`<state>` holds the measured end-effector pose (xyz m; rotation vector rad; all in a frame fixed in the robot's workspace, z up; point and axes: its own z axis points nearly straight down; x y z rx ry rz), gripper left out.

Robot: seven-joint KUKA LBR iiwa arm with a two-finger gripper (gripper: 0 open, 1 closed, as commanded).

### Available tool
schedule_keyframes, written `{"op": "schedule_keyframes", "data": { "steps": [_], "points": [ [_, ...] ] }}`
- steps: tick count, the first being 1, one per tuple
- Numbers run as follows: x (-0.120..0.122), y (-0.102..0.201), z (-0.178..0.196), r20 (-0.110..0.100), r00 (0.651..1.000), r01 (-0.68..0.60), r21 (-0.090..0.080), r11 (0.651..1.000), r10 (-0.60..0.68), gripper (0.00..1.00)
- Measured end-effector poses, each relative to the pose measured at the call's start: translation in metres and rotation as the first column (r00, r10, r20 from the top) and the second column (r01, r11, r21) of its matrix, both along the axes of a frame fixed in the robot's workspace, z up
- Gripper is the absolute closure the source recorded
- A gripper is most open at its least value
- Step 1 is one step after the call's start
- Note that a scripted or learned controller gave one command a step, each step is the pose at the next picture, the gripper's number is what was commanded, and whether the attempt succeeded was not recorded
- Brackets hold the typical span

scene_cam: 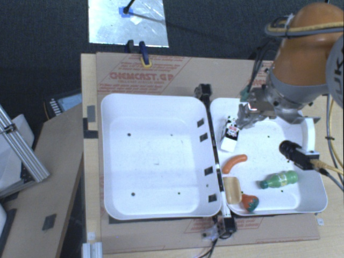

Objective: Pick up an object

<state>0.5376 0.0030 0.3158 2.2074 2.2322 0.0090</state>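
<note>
BENCH, OVERHEAD CAM: The KUKA arm (309, 47), grey w/ an orange band, reaches in over the right bin (279, 204) from that bin's right side. Its gripper (240, 117) hangs low over the bin's far-left part. Whether the jaws are spread or pressed together can't be told from this angle, as the tips blur into dark hardware.

A small white box (231, 132) w/ black and red markings sits tilted at the gripper's lower end, close to the bin's left wall. It can't be made out whether the box is pinched, only touched, or just beside the tips.

Other objects in the right bin:
- An orange sausage-shaped piece (235, 163) lies approx. mid-length, toward the left wall.
- A green bottle (279, 180) lies on its side in the near-right part, cap end toward the left.
- A tan block (232, 189) lies against the left wall near the near-left corner.
- An orange-and-teal item (249, 202) is in the same corner, just beside the block.

The left bin (156, 155) adjoins the right bin's left rim, w/ black clips (207, 138) along the seam. A red-printed cardboard sheet (145, 74) runs under the right bin and out past its far side.
</note>
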Motion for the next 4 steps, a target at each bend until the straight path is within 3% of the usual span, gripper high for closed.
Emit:
{"op": "schedule_keyframes", "data": {
  "steps": [1,2,3,4],
  "points": [
    [-0.011,-0.062,0.018,-0.001,1.000,0.015,-0.005,1.000,-0.015,1.00],
    [-0.033,-0.029,0.047,0.000,1.000,0.004,-0.001,1.000,-0.004,1.00],
    [-0.008,0.004,0.099,0.003,1.000,0.003,-0.001,1.000,-0.003,1.00],
    [-0.009,0.002,0.108,0.002,1.000,0.002,-0.003,1.000,-0.002,1.00]
  ]
}}
